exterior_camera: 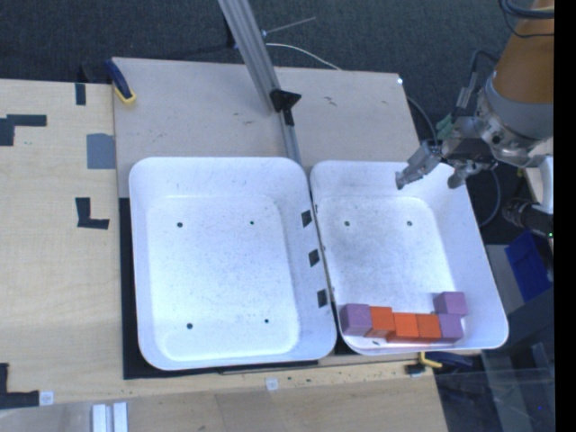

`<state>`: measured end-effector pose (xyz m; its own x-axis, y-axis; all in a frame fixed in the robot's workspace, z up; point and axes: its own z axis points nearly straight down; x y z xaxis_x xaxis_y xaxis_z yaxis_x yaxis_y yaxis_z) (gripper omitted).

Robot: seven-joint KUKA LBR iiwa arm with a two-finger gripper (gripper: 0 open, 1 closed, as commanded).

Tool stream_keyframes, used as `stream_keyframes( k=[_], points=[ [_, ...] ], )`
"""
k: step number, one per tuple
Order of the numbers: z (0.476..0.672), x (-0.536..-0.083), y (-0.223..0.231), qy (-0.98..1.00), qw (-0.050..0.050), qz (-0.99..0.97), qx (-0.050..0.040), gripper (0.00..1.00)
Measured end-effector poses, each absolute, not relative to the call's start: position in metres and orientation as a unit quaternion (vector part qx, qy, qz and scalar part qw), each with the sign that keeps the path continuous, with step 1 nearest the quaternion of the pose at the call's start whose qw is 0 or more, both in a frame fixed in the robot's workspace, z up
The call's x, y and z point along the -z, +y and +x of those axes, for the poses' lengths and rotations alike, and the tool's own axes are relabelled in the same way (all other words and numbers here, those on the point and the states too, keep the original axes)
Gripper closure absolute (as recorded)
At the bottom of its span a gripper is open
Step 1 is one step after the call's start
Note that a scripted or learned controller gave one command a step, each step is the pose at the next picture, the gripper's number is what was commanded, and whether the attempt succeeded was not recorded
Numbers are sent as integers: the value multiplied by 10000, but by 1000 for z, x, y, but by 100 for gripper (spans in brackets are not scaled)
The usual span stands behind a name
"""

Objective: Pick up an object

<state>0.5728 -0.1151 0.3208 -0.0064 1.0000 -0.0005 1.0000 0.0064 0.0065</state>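
Jaws look spread apart to me, with nothing between them: the grey two-finger gripper (pixel 434 171) hangs over the upper right rim of the right bin, one finger (pixel 412 171) pointing in over the bin and the other sitting over toward the rim.

Going left to right on my feed. Far left is the pale wooden bench top (pixel 54 268) with a few dark tape marks on it, and a small blue and yellow clamp (pixel 120 83) near the back corner of the tan board. Then the left shallow white plastic bin (pixel 144 241), rounded corners, smooth but speckled with fine dark dust. A ribbed silver aluminium bar (pixel 248 39) comes down at a slant from the top and ends just at the seam between the two bins.

The right shallow white plastic bin (pixel 486 282) has the same shape and speckling, and it touches its neighbour along that seam. All the blocks are packed tight in its near corner: a purple cube (pixel 356 318) on the left, orange blocks (pixel 407 324) in the middle, and two more purple cubes (pixel 450 315) stacked at the right end, against the wall. They're well apart from the gripper, which is at the opposite end of the bin.

The grey arm with its orange band (pixel 526 57) comes in from the right.
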Motion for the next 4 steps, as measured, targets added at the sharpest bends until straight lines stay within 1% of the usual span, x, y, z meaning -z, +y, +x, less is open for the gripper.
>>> stream_keyframes(
  k=[1,2,3,4],
  points=[
    [512,-306,-108,7063,-19,7079,17,0],
    [540,-327,-86,7089,6,7054,-8,0],
    [483,-296,-77,7062,-25,7080,23,0],
    [520,-418,-90,7076,38,7066,-22,0]
  ],
)
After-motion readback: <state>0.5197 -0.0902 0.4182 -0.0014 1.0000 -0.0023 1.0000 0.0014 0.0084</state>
